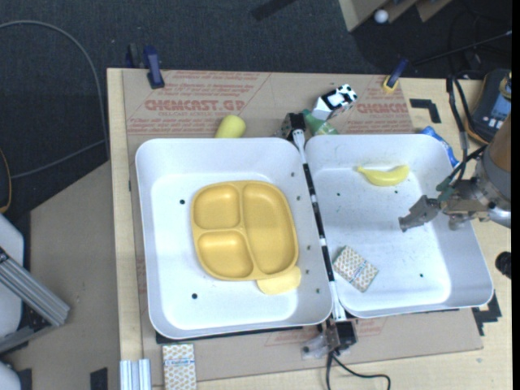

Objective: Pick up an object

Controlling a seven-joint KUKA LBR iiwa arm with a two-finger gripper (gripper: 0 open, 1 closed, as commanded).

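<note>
Banana (383,175) lies in the right bin (431,287), beyond our end effector (418,216), which hangs open and empty above the bin floor. We judge it best to centre over the banana, straddle its narrow width, then descend and close.

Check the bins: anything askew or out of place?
Mostly tidy. The yellow divided plate sits at a slant in the left bin, covering part of a pale yellow piece. A yellow object and a black-and-white toy lie on the board behind the bins.
</note>
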